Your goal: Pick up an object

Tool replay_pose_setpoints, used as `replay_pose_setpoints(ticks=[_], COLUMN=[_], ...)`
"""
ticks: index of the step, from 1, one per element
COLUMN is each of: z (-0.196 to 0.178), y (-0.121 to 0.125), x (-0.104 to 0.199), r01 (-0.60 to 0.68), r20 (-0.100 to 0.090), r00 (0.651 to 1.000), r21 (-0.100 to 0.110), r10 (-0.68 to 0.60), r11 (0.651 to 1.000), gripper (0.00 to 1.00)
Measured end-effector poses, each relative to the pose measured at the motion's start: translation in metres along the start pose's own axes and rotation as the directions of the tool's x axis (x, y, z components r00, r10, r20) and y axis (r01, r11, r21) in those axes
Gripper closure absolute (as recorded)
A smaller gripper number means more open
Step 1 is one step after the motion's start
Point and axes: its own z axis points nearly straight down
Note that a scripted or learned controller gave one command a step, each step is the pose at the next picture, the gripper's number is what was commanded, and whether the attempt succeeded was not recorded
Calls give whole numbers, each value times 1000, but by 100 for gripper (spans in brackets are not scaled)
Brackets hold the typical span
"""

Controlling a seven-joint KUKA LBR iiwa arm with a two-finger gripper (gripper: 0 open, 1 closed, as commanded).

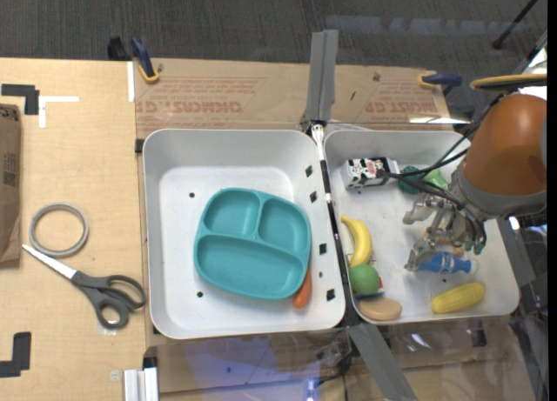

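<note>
The claw (pixel 439 238) is hanging low in the right bin (pixel 496 308), its fingers splayed apart and grasping nothing, just above a small blue item (pixel 446 263) lying near that bin's right wall. A corn cob (pixel 458 297) is lying beside the near right corner; a banana (pixel 357 241), a green ball (pixel 365 280) and a tan piece (pixel 379 309) are sitting along the left wall. The left bin (pixel 165 217) is carrying a teal plate (pixel 252 244). Judging by this, the pick is barely begun: closing and lifting are remaining.
</note>
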Motion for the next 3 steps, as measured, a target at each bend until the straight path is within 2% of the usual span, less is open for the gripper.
replay_pose_setpoints(ticks=[1,2,3], z=[-10,-10,10], y=[0,0,18], x=[-1,-1,29], r01=[1,1,-69], r20=[4,3,-5], r00=[1000,1000,998], r21=[1,1,-1], r10=[-1,-1,69], r11=[1000,1000,998], gripper=[100,0,0])
